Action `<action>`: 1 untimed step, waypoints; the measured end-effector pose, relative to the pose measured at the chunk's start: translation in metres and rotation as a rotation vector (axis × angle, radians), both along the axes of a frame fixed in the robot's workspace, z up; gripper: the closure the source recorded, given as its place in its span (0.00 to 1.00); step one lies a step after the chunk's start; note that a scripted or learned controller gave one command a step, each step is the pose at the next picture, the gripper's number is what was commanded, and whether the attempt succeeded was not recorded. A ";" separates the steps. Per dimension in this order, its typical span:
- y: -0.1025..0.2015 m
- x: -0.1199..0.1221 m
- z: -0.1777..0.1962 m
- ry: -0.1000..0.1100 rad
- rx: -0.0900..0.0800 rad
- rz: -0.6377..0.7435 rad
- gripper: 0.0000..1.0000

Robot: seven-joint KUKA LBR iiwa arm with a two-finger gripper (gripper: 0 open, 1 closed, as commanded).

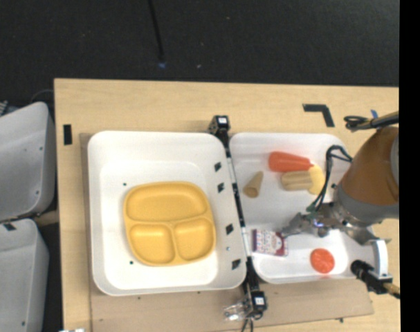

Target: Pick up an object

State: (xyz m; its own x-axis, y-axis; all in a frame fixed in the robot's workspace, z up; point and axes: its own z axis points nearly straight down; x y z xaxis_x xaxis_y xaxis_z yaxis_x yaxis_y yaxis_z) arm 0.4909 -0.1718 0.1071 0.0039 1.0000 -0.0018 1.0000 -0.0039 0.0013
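Observation:
The right bin [265,147] holds an orange carrot-shaped piece [289,162] at the back. A tan and yellow corn-like piece [301,180] lies just in front of it, and a small tan cone [253,184] sits near the bin's left wall. A red round piece [322,260] rests near the front, with a small purple and white packet [268,243] at the front left. My gripper [313,224] hangs over the middle of the right bin, between the corn piece and the red piece. The wrist hides its fingers.
The left bin [106,185] holds a yellow divided plate [169,221]. A black divider with clips [232,199] runs between the two bins. The orange-banded arm [372,175] covers the right bin's right side. Bare wooden bench [161,106] lies behind the bins.

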 end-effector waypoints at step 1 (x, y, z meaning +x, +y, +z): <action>0.000 0.002 0.014 -0.006 0.002 -0.005 1.00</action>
State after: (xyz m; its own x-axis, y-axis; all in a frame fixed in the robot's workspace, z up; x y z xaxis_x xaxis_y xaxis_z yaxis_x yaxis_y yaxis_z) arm 0.4933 -0.1716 0.1215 0.0090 1.0000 0.0002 0.9999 -0.0090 0.0077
